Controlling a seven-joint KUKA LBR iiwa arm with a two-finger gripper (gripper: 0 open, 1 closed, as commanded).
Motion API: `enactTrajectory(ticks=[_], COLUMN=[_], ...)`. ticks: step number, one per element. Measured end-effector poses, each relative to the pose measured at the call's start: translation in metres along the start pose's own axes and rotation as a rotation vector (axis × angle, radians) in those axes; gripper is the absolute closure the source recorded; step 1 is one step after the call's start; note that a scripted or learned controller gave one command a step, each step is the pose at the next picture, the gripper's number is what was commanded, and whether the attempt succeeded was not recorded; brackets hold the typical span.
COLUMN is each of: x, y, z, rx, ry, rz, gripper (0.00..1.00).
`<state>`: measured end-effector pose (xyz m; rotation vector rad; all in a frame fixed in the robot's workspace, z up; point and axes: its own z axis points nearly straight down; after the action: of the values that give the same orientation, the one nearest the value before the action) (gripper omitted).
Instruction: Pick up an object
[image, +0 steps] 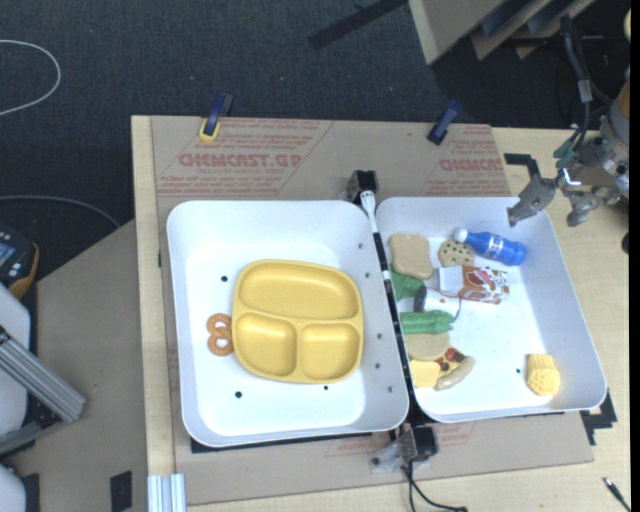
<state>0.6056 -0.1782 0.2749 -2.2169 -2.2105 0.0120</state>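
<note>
While nothing is gripped, the left bin (190, 300) holds a glossy yellow divided plate (298, 320) with a small pretzel (219, 334) touching its left edge. Toy foods crowd the right bin (575, 310): a green pod (426, 322), a blue bottle (495, 246), a knobbly corn cob (542, 375). The bottle looks light, stiff, slick; take it across its body. Above the bin's far right corner the end effector (553, 203) seems open
</note>
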Motion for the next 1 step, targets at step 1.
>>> enactTrajectory(ticks=[1], x=[0.0007], y=[0.0019], z=[-0.008], rx=[-0.013], ry=[-0.003], rz=[-0.003], gripper=[0.0])
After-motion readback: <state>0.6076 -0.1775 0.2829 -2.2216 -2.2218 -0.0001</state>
